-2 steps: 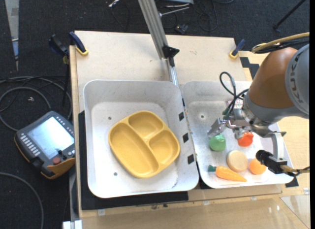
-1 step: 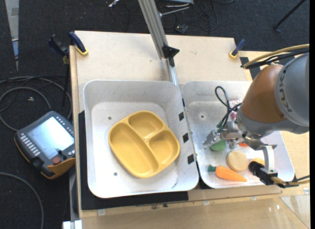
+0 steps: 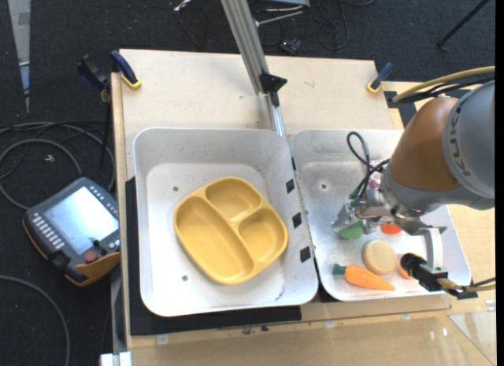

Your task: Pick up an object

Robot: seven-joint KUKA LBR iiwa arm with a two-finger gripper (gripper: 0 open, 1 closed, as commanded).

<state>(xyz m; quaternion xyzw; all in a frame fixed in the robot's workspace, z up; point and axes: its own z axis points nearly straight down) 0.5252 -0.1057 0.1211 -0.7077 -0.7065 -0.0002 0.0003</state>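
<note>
Camera view: arm [image 3: 441, 152] low over right bin [image 3: 323, 160], gripper [image 3: 352, 221] at a green item [image 3: 350, 231], possibly touching it; can't tell its grip state. Carrot [image 3: 368, 279] and tan round piece [image 3: 379, 257] lie near front wall. Left bin [image 3: 157, 160] holds yellow tray [image 3: 230, 229]

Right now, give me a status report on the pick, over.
Gripper low in right bin, fingers not readable. Green object right beneath it; grasp unconfirmed. Carrot and tan round piece close by. Yellow tray in left bin.
</note>
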